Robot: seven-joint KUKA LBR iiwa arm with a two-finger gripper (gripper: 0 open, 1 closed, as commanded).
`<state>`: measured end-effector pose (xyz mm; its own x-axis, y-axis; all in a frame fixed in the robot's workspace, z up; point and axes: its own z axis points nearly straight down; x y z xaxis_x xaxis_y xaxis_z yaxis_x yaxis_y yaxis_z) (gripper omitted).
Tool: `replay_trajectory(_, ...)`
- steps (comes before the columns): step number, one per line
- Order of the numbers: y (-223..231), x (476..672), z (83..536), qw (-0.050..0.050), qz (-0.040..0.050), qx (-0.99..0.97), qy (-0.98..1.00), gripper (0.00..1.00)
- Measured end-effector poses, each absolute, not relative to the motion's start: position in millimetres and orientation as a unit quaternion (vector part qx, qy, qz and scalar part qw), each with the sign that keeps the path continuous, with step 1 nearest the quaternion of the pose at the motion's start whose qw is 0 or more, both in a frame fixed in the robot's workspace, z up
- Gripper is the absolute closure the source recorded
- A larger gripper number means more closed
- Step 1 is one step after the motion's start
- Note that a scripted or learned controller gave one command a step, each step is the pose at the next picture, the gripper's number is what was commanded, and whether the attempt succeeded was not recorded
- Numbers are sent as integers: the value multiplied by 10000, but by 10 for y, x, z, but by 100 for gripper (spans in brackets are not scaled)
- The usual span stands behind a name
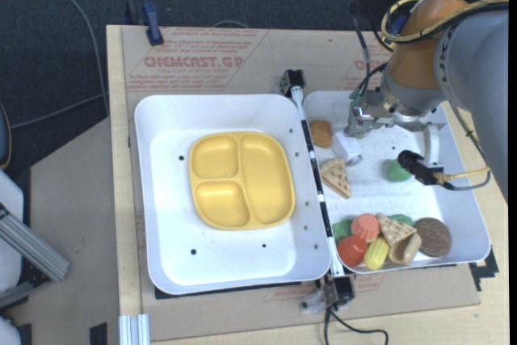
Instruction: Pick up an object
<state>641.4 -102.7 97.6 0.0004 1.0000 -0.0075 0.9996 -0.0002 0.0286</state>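
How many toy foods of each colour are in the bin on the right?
Brown or tan: 4 (small brown piece, tan wedge, tan cone, dark brown round cookie)
Green: 2 (green lump, green bit)
Red or orange: 2 (orange round piece, red round piece)
Yellow: 1 (yellow piece)
Total: 9
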Motion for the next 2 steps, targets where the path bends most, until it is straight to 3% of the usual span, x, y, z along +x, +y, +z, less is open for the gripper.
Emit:
replay_trajectory(1,-1414,6013,847,7,6,7067,7075,100)
replay_trajectory(2,-945,5957,1106,-5,1,7068,7075,100)
